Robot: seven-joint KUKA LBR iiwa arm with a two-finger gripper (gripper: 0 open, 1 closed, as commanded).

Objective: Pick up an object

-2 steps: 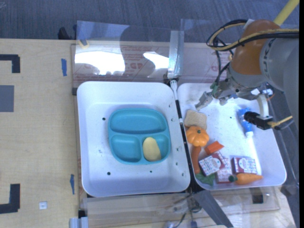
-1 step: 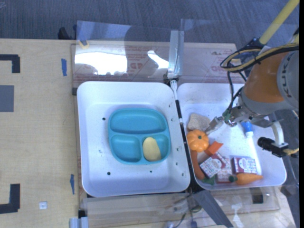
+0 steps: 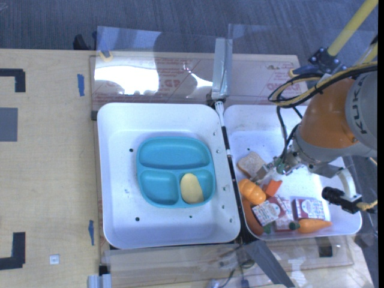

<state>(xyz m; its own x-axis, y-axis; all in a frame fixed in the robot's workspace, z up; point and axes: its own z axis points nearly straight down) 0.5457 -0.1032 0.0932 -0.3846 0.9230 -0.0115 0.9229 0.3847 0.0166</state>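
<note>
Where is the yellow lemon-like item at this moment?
The yellow item lies in the lower right compartment of the blue divided tray, which sits in the left white bin of the camera view.

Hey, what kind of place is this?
Probably a robotics lab bench for pick-and-place trials: a robot arm reaches over two white bins, with toy food and a blue divided tray inside.

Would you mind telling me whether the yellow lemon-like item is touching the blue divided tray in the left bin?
Touching. The camera view shows the yellow item lying inside the lower right compartment of the blue tray, resting on its floor with no gap visible.
</note>
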